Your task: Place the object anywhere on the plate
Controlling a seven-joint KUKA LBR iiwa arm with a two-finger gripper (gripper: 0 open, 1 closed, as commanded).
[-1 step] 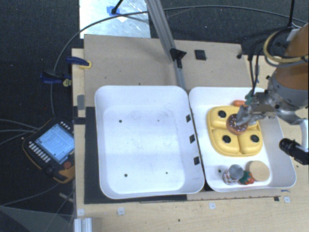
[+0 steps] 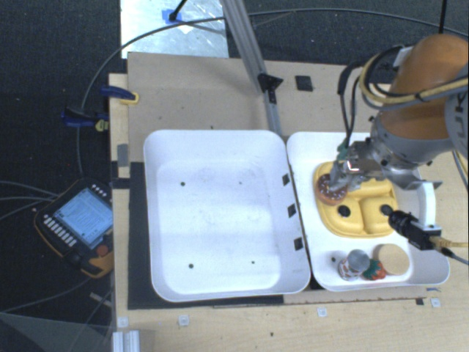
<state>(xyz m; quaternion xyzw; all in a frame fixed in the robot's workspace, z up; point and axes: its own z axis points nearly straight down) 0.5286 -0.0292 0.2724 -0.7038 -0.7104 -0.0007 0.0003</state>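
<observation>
**Claw down over the yellow plate in the right-hand bin**

The arm [image 2: 421, 101] comes in from the right of the frame, its orange band high at the upper right, and bends down into the right bin [image 2: 308, 196]. The gripper [image 2: 338, 178] sits low over the upper left part of the yellow plate [image 2: 363, 215], a sectioned dish lying in the middle of that bin. Right under the claw's tip is a small round brownish object [image 2: 330, 189] with a speckled rim, resting at the plate's upper left edge. The claw is touching or very nearly touching it, but from this angle I can't tell whether it has hold of the thing, and how far open it is I can't tell either; the wrist body hides it.

Toward the lower right of the frame, in the same bin's near corner, lie a tan disc [image 2: 393, 259] and, just beside it on the left, a little cluster of items [image 2: 357, 265], grey, red and green, too small to name.

The left bin [image 2: 216, 211] fills the centre of the frame. At the far left, off the bench, a handheld pendant [image 2: 77, 222] with a lit blue screen lies on the dark floor.
</observation>
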